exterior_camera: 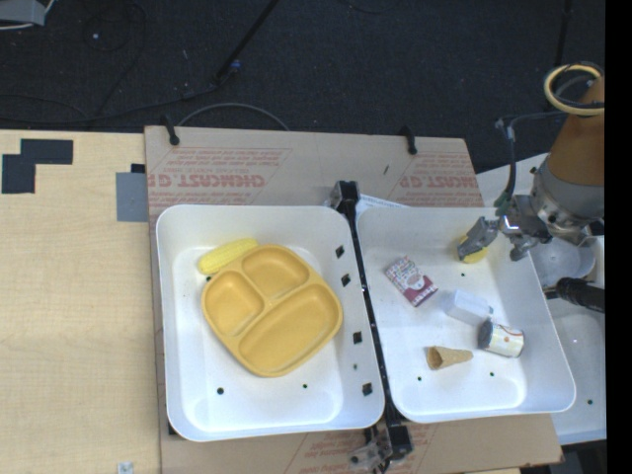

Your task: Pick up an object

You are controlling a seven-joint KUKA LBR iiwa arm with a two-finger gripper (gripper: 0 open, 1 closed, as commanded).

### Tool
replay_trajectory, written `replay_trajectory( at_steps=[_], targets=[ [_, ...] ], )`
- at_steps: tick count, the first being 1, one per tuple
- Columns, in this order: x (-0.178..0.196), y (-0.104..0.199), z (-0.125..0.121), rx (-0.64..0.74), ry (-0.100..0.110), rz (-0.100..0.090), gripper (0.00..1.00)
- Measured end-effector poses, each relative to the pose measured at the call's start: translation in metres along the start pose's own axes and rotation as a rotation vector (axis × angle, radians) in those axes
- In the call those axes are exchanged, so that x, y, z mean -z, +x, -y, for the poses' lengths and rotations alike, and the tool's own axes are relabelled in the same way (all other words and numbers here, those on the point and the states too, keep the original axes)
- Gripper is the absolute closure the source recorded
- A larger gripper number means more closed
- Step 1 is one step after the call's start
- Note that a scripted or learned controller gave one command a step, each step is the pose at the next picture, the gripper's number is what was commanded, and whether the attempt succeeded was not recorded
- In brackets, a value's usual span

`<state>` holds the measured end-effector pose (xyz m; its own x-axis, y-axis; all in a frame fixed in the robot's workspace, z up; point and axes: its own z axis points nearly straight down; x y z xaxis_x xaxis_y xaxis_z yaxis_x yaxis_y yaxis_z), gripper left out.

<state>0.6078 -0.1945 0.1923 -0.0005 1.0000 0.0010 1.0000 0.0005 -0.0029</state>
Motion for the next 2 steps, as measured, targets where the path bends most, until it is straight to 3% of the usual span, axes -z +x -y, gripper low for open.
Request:
replay_trajectory(
  at_steps=[2],
  targets=[
    [-0.098, -0.001, -0.006, 0.0, 0.002, 0.0, 0.0]
  ],
)
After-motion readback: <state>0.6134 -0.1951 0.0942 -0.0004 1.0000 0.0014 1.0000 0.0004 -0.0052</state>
